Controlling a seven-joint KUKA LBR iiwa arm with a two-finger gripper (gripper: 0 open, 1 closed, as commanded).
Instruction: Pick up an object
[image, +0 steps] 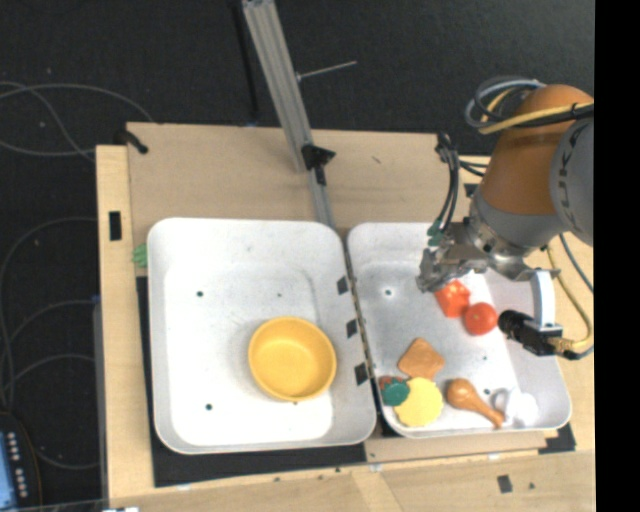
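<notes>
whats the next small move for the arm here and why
Probably lower the end effector a little toward the red-orange piece just below it in the right bin. The piece lies apart from the red ball, and nothing shows between the fingers yet.

The two white bins look like smooth plastic with small dark specks. The yellow bowl at lower middle looks smooth and a bit shiny. The bench looks like plain matt wood. The slanted pole at top looks like grey metal.
</notes>
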